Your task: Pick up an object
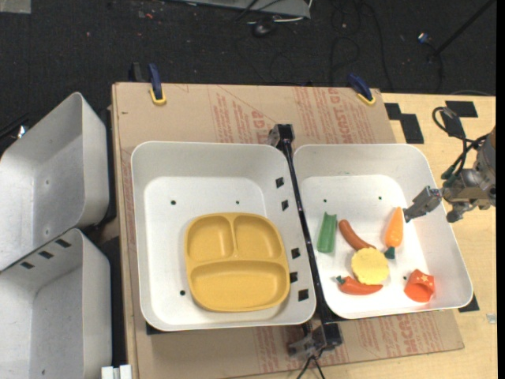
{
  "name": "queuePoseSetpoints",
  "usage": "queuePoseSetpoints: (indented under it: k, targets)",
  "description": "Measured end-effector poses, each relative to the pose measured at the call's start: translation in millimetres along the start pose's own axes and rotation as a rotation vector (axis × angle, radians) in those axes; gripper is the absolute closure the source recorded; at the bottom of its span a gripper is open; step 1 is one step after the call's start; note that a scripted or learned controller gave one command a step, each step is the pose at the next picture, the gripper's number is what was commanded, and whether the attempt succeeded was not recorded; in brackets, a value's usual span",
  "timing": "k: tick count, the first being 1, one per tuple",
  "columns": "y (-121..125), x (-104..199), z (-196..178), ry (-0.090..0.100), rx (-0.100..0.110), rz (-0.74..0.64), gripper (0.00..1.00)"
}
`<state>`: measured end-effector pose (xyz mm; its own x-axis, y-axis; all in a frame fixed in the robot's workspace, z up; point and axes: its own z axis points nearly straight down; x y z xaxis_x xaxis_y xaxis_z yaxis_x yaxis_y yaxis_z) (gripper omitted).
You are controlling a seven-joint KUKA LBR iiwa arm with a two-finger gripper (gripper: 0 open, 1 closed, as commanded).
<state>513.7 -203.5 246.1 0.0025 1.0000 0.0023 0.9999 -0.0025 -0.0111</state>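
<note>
Hovering at right bin [442, 235] rim, gripper [439, 201] jaws spread, empty; carrot [394, 227] just left, long axis near-upright.

The arm [481, 181] is cut off by the right edge. The yellow disc [369, 266] hides part of the red pepper [359, 286] beneath it.
</note>
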Motion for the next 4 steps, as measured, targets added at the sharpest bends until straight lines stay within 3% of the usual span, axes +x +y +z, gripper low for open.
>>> queuePoseSetpoints:
  k: [1,3,4]
  targets:
    - [2.4,0.6,-5.6,-0.003,-0.011,-0.004,0.0]
    - [6.5,-0.2,101.4,-0.001,-0.006,-0.001,0.0]
    - [10.7,-1.2,149.3,-0.006,-0.022,0.001,0.0]
